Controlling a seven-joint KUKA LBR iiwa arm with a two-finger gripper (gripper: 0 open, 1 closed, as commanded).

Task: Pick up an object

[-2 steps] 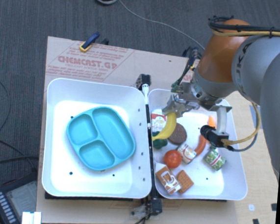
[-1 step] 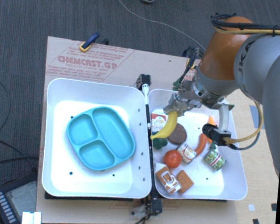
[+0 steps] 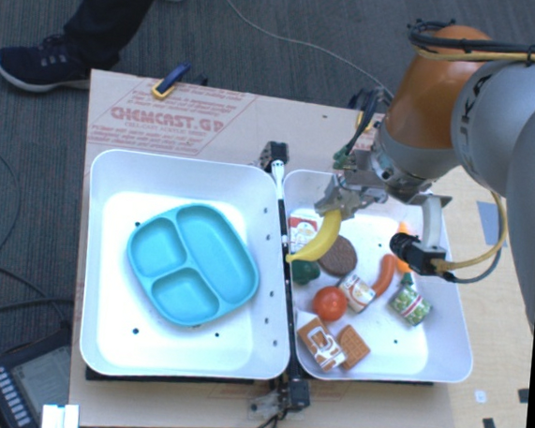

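My gripper (image 3: 336, 206) hangs over the back left part of the right bin (image 3: 452, 353). A yellow banana (image 3: 317, 241) slants down from between its fingers, the top end pinched and the lower tip reaching over the divider between the bins. Under the banana lie a round brown cookie (image 3: 341, 256), a white packet with red print (image 3: 301, 229) and a dark green piece (image 3: 305, 271).
The right bin also holds a red tomato (image 3: 330, 304), a small can (image 3: 359, 292), an orange carrot (image 3: 386, 272), a green can (image 3: 410, 305) and two brown waffle pieces (image 3: 335, 347). A blue divided plate (image 3: 192, 262) lies in the left bin (image 3: 96, 333).
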